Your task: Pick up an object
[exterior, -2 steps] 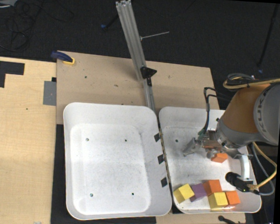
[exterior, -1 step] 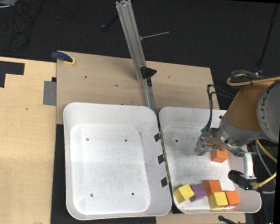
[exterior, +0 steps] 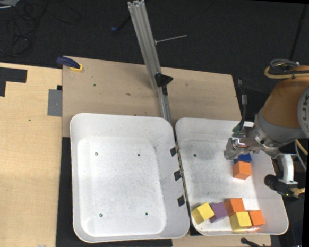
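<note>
Orange block hangs just under the tool, whose grip I cannot tell, so a shallow pinch could drop it into the right bin.

Light is even and fairly bright over the bench & both white bins, left bin and right bin, w/ the bin floors near washed-out but no hard glare; background beyond the bench is v. dark, cables there barely readable. Shadows are soft: a faint grey smudge on the right bin floor left of the gripper, thin dark edges under the blocks at its near end, so light looks overhead & diffuse. Pic is low-res & a bit grainy, gripper detail mushy, fingers not resolvable; no obvious edge distortion.
</note>
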Robot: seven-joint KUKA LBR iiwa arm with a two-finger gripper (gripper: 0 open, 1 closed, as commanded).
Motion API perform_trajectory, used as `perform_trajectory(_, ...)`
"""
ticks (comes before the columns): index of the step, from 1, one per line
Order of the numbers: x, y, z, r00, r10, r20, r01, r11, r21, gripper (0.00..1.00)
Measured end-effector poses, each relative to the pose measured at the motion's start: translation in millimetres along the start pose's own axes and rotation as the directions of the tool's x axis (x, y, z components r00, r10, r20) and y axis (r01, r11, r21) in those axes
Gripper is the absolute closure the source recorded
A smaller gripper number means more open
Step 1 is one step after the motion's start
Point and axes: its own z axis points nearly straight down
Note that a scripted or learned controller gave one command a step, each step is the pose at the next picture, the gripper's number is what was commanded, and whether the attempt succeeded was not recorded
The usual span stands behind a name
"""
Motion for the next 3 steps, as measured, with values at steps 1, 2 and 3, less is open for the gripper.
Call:
perform_trajectory(1,-1.4,1.2,-53.2,1.0,0.0,0.0,0.0,1.0,0.0,1.0)
perform_trajectory(2,53.8,12.4,-41.7,1.0,-0.003,-0.004,0.003,1.0,0.008,1.0)
perform_trajectory(3,106.1,21.5,-52.8,1.0,-0.003,-0.001,0.003,1.0,0.005,1.0)
